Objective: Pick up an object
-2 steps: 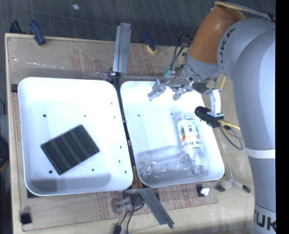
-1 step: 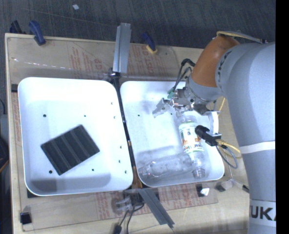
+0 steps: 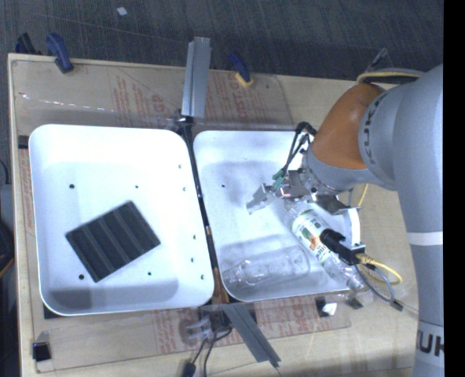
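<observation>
Camera view puts the gripper low over the right bin, above bare white floor near the bin's middle. I cannot tell whether it is set wide or narrow, and nothing shows held in it.

The likeliest failure, as I judge it, is a closure on nothing, because the gripper sits over empty floor with the nearest object just to its right and nearer. The clear bottle would be a poor target. It lies on its side against the near wall, so a descent there could strike the rim, and a round, slick body may roll or squirt free. The labelled bottle lies close under the wrist toward the right wall, which leaves little room to straddle it.

The right bin holds those 2 bottles, the clear one along the near edge and the white-labelled one to its right and farther back. The left bin holds 1 flat black ribbed pad, lying askew in its near half, well apart from the gripper.
</observation>
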